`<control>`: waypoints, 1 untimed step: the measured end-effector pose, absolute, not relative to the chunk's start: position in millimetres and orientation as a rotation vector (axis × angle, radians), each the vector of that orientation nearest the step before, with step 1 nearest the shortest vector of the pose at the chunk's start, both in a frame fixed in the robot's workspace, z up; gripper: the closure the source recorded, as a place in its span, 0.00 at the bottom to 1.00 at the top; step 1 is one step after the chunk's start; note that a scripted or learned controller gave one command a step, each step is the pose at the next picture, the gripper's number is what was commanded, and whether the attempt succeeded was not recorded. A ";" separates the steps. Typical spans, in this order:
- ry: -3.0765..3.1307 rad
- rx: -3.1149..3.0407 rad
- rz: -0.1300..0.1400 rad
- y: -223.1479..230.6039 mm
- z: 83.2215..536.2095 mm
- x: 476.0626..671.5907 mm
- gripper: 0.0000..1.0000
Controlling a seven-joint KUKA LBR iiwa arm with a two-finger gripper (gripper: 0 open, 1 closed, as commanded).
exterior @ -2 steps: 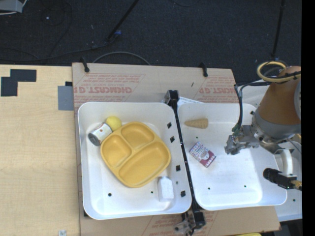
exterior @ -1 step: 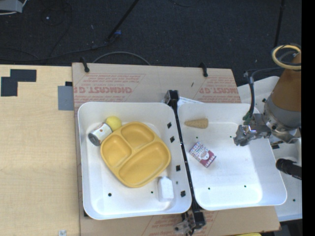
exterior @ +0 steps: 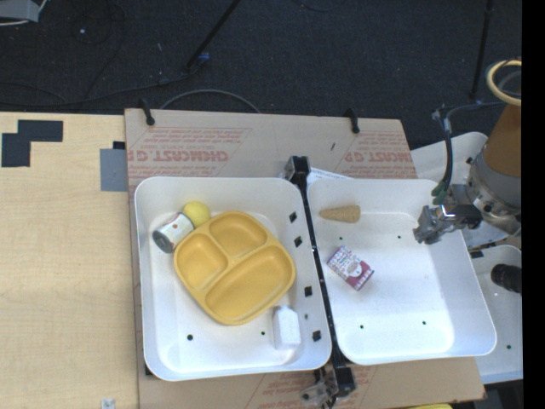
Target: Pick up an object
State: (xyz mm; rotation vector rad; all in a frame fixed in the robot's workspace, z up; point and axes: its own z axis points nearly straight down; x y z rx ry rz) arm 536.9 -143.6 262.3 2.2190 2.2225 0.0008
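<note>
The pincer point(exterior: 428, 231) hangs over the right bin's point(exterior: 443, 313) right rim; whether it is spread or pressed together I cannot tell. That bin holds a red packet point(exterior: 350, 267) and a cone point(exterior: 340, 215). The left bin point(exterior: 162, 339) holds a yellow tray point(exterior: 233, 267). Cardboard point(exterior: 255, 147) covers the tabletop; dark carpet point(exterior: 255, 41) lies behind.

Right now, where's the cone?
The cone lies in the right bin, near its far left corner, just beyond the red packet.

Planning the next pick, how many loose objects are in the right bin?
2: a tan cone-shaped piece near the right bin's far edge, and a small red-and-white packet toward its left-centre.
</note>
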 end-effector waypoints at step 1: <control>2.229 2.220 -0.002 -93.6 246.0 541.1 1.00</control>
